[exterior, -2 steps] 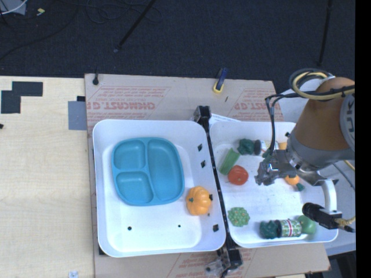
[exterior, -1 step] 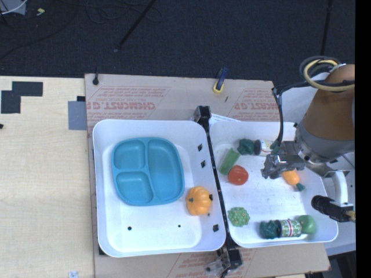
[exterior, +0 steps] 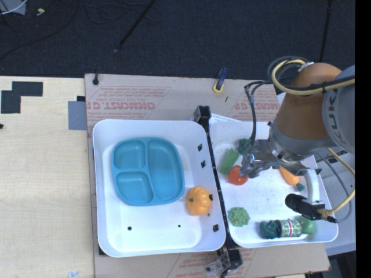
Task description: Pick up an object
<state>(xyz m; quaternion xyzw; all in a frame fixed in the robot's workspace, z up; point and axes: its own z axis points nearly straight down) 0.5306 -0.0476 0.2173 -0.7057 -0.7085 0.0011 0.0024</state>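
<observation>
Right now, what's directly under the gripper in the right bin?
A red tomato-like piece sits just below the gripper, with a green item beside it. Anything beneath the wrist is covered.

Bins [exterior: 110, 155]: smooth white plastic, faint sheen | divided tray [exterior: 148, 171]: glossy blue plastic | pumpkin [exterior: 199, 201]: shiny orange plastic | bench [exterior: 40, 184]: pale matt wood grain | board [exterior: 151, 100]: matt brown cardboard | arm shell [exterior: 310, 106]: satin orange

Two white bins sit side by side on the table [exterior: 46, 184]. The left bin [exterior: 110, 225] holds a blue divided plate [exterior: 148, 171] and an orange pumpkin [exterior: 199, 201]. In the right bin [exterior: 266, 198], the claw [exterior: 250, 165] hangs just beside a red tomato [exterior: 237, 176], with a green broccoli [exterior: 238, 216] and a bottle [exterior: 285, 229] lower down.
</observation>
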